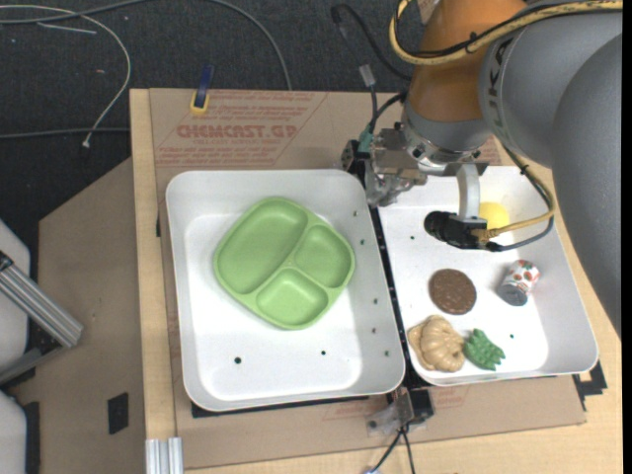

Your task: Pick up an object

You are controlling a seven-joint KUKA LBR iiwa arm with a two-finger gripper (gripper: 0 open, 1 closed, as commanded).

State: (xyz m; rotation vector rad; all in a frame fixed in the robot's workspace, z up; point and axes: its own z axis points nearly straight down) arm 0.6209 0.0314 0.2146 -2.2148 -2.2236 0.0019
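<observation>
gripper | opening: couldn't tell, nothing seen held | risk: bin rim just beneath it, brown disc well apart; might strike rim, grab nothing

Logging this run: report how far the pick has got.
Done: nothing lifted. In hand: the end effector hovers at the upper left corner of the right bin. Left: grasping and raising something; the brown disc, tan pastry and green leaf lie in that bin.
</observation>
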